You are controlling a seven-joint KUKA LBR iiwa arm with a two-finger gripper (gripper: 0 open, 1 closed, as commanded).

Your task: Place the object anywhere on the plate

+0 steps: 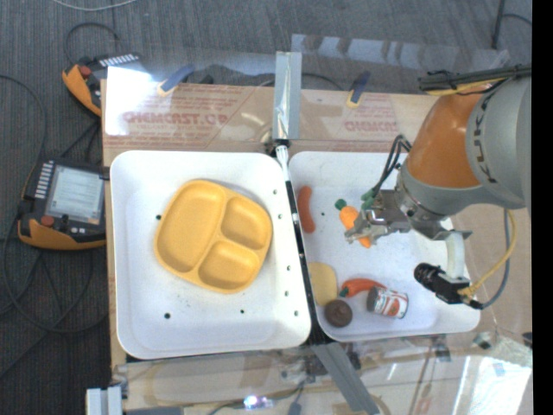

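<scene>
A yellow plate (213,233) with three compartments lies in the left white bin (138,318). My gripper (367,223) is low in the right bin (333,175), reaching in from the right. Its tip sits right on a small orange carrot (348,218) with a green top. An orange bit (365,241) shows just below the gripper's tip. The gripper's body hides how the carrot is met.
The right bin also holds an orange-red sausage (304,210) along its left wall, a pale yellow round piece (322,279), a brown lump (338,313), a red pepper (361,285) and a small can (387,303). A ridge divides the two bins.
</scene>
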